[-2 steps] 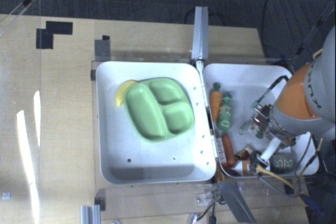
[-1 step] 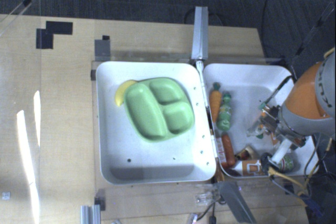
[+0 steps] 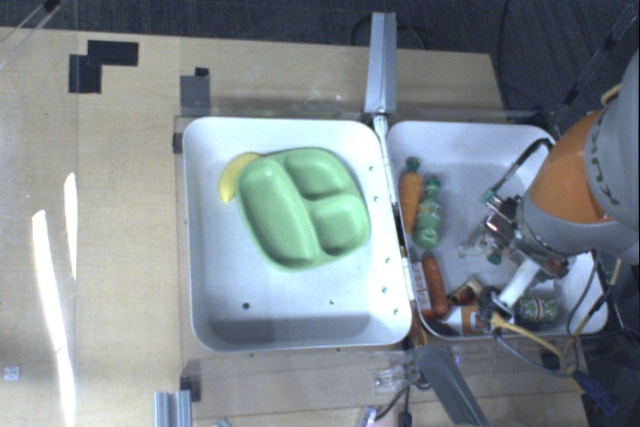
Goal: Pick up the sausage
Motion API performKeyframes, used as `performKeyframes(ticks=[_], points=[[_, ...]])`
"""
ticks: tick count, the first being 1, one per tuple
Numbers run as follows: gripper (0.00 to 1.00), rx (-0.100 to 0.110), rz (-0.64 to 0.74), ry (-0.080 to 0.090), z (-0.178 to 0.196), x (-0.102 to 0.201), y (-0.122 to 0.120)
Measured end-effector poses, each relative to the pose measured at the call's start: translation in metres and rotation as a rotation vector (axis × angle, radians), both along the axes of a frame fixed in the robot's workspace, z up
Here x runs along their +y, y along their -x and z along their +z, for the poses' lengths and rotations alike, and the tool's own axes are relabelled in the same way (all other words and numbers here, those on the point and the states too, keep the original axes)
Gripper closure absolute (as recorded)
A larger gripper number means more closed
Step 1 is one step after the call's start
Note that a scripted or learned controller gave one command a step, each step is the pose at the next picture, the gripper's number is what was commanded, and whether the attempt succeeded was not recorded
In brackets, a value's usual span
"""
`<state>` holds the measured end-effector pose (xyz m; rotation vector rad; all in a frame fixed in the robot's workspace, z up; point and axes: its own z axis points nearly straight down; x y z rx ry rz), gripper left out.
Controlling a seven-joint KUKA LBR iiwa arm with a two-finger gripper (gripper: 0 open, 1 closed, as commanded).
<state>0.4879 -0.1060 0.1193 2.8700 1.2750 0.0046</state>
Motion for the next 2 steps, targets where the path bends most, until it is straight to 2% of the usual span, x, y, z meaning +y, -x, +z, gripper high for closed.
performKeyframes(ticks=[1, 2], points=[[0.0, -0.004, -0.128, 0.0, -0.031, 0.018, -0.059], [0.0, -0.011, -0.27, -0.001, -0.03, 0.022, -0.045]])
